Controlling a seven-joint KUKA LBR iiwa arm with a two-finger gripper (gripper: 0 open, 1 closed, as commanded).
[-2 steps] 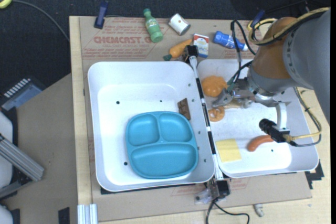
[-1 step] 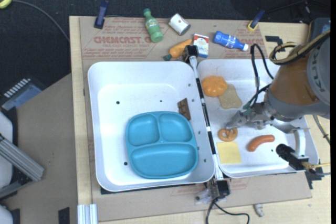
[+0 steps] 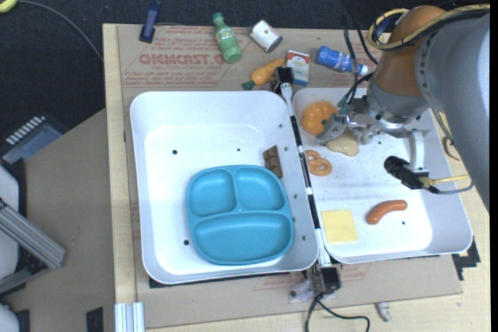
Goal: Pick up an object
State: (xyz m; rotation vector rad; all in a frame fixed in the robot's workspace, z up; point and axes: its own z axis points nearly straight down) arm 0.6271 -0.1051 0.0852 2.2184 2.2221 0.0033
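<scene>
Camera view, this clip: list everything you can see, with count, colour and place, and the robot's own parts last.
Shallow white plastic bins: 2, side by side on the bench.
Blue three-compartment plastic tray: 1, left bin, lower middle.
Small brown block: 1, left bin, by the divider.
Orange round toy fruit: 1, right bin, top left.
Beige flat piece: 1, right bin, under the gripper.
Tan pretzel: 1, right bin, left edge.
Yellow square cheese slice: 1, right bin, bottom.
Reddish sausage: 1, right bin, lower right.
Green plastic bottle: 1, on the board beyond the bins.
Blue bottle: 1, beyond the right bin.
Gripper: 1, grey, over the right bin's top.
</scene>
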